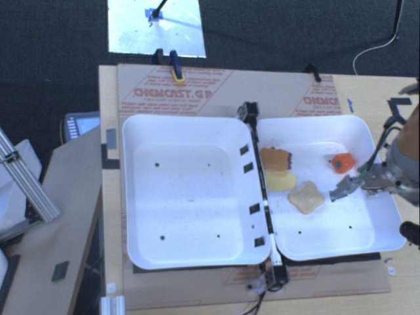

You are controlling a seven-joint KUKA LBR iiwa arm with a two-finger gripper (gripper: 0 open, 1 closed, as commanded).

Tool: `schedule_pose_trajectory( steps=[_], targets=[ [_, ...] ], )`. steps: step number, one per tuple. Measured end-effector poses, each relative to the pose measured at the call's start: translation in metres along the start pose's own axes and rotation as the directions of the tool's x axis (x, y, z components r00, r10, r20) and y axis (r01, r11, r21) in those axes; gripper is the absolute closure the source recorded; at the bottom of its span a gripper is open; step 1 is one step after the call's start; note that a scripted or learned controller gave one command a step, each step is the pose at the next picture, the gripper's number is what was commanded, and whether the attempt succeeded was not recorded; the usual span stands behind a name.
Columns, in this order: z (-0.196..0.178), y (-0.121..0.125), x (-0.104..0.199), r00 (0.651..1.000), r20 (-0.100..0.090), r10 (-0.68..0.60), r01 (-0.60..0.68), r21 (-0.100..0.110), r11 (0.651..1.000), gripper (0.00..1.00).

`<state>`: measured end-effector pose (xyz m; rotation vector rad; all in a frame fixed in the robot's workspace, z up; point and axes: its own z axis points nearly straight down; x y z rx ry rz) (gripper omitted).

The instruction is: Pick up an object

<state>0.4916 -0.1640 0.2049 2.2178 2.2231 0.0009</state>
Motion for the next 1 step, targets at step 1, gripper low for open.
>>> schedule_pose_trajectory(
  steps=[1],
  targets=[
    [-0.1756, -0.0030, 0.0129, 1.000, 0.004, -0.005, 0.005, -0.018, 1.000, 0.00]
  ],
)
